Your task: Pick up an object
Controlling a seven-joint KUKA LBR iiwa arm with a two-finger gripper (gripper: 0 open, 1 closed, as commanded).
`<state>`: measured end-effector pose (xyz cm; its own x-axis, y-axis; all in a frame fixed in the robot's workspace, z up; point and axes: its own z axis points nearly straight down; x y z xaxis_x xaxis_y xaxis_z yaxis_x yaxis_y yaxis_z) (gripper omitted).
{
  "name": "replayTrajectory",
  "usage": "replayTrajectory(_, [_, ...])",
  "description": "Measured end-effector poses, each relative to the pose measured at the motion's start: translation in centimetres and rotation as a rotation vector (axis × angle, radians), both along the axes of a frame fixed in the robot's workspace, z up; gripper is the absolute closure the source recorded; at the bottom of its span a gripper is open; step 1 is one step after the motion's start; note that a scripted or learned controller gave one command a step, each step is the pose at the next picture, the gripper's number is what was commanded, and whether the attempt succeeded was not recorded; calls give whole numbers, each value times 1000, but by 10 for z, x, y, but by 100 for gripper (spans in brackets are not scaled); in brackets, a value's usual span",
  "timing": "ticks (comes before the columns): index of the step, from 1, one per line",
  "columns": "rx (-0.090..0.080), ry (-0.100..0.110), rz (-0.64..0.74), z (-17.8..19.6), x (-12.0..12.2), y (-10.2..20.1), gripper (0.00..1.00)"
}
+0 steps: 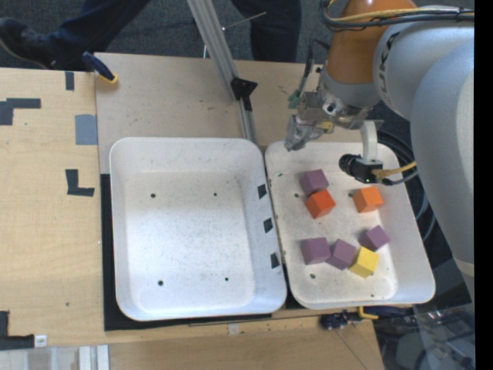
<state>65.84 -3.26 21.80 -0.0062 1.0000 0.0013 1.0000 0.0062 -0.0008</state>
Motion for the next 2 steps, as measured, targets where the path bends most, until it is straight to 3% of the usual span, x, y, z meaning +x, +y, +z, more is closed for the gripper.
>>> replayTrajectory(2, [0,2,0,-13,-2,104,100])
